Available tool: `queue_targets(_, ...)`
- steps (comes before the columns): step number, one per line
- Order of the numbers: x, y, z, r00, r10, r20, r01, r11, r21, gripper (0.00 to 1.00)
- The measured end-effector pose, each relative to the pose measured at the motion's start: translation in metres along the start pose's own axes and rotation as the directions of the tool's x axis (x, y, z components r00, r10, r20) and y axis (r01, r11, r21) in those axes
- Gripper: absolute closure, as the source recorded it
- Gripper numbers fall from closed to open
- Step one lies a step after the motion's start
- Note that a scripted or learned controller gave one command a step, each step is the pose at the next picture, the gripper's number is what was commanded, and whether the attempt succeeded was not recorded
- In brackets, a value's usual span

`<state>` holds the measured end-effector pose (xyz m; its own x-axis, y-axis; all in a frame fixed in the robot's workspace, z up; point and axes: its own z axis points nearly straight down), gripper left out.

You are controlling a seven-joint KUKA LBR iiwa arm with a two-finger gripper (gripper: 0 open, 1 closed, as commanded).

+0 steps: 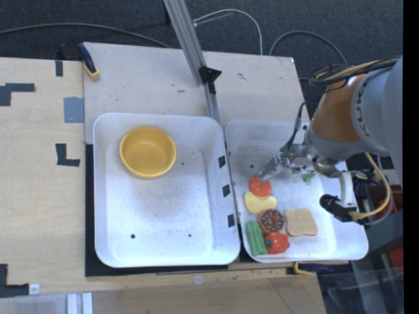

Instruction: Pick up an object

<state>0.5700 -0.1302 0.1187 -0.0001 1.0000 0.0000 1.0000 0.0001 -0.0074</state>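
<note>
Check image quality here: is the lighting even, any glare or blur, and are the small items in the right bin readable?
Camera view: lighting soft and even, shadows faint; no strong glare on the white bins. Overall slightly soft and low in detail; the yellow bowl reads cleanly, the food items beside the toast slice blur into one another, and the gripper is too soft to read finger state.

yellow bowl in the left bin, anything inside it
Nothing visible inside the yellow bowl: its inner bottom shows bare yellow. It sits upright in the left bin. The bin floor directly under it is covered.
</note>
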Motion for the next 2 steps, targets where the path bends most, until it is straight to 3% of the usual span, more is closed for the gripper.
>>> queue_targets(1, 0.000, 0.003, 0.026, 1.000, 0.001, 0.000, -0.001, 1.000, -0.013, 0.00)
queue_targets(2, 0.001, 0.003, 0.016, 1.000, -0.002, 0.000, 0.002, 1.000, -0.013, 1.00)
